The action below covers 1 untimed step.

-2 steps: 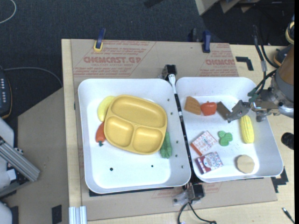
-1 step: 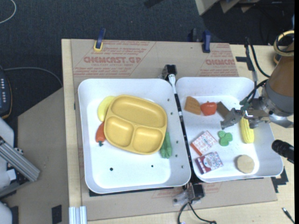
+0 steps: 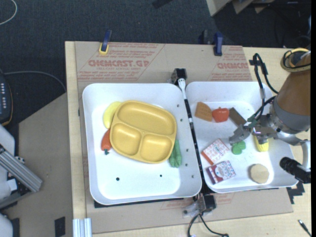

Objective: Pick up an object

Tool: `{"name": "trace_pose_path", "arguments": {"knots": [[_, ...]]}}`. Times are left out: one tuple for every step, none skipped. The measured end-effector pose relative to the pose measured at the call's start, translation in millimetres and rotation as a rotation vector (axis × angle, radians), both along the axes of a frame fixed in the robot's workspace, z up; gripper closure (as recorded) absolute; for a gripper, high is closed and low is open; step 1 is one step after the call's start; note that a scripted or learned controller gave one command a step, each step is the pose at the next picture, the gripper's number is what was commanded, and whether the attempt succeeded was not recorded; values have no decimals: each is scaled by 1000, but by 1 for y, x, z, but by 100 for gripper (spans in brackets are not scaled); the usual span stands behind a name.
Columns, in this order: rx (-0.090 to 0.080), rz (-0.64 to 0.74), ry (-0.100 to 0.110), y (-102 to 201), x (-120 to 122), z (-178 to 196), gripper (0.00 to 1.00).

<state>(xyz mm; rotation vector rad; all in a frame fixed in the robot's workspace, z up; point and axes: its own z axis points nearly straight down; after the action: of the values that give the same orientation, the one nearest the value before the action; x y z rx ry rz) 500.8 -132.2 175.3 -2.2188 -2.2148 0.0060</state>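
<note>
dark carpet floor around a cardboard-topped bench

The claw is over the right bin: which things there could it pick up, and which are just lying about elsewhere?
Within the claw's bin:
green piece
yellow piece
red tomato
two printed packets
round tan piece

Lying about in the left bin:
yellow divided tray
carrot
green leafy item

Yellow divided tray fills left bin; gripper low in right bin, just above small green piece, beside red-white packets.
</note>
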Motion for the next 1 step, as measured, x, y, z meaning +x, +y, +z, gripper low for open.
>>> {"name": "trace_pose_path", "arguments": {"knots": [[1, 1, 0, -2, -4, -44, 0]]}}
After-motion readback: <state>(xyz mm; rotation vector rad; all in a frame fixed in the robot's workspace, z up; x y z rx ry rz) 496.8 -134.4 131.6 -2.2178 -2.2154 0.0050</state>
